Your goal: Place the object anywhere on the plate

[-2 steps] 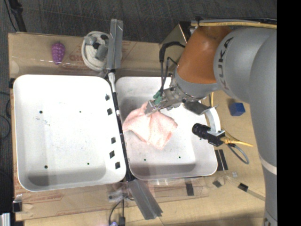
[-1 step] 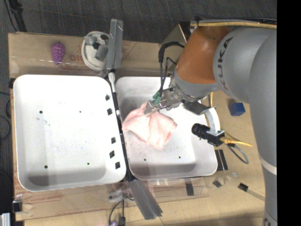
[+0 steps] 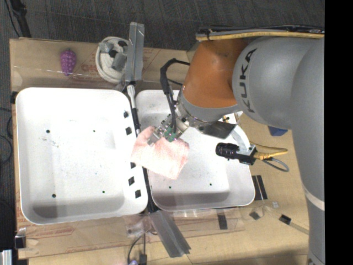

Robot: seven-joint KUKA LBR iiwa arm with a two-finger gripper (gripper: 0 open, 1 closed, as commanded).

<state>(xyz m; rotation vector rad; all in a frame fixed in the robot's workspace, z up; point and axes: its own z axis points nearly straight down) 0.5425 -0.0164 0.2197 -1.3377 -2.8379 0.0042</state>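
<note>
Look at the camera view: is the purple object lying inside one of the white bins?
No, the purple object lies on the bench beyond the left bin.

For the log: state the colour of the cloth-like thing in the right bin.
Pale pink with white mottling, clearest in the camera view.

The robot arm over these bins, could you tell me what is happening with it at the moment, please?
The grey and orange arm reaches in from the right over the right bin. Its gripper sits at the top edge of a pink cloth, which hangs or lies near that bin's left side, close to the divider between the bins. Whether the cloth is actually gripped is hard to tell. The left bin sits beside it. A purple object and a white roll rest on the bench behind the bins.
</note>
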